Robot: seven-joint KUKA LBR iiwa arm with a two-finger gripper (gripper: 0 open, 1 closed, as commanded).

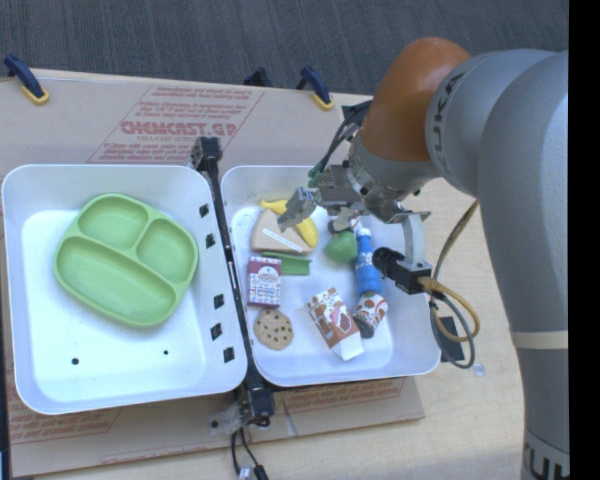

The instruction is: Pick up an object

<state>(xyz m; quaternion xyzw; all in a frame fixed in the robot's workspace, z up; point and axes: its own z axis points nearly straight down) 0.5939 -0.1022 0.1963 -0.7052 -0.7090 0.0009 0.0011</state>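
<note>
- A bench [400, 68] is filling the frame, under a brown cardboard sheet [110, 118] with red print at upper left.
- Blue clamps [27, 78] are gripping the sheet's top edge.
- Two white bins are sitting side by side on the cardboard: left bin [20, 298] at the frame's left, right bin [415, 343] at centre.
- A black clip [206, 151] is joining them at the top.

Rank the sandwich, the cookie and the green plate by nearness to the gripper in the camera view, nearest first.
1. Triangular toy sandwich, right bin, just beside the gripper.
2. Round brown cookie, right bin's front left corner.
3. Green divided plastic plate, left bin.
</note>
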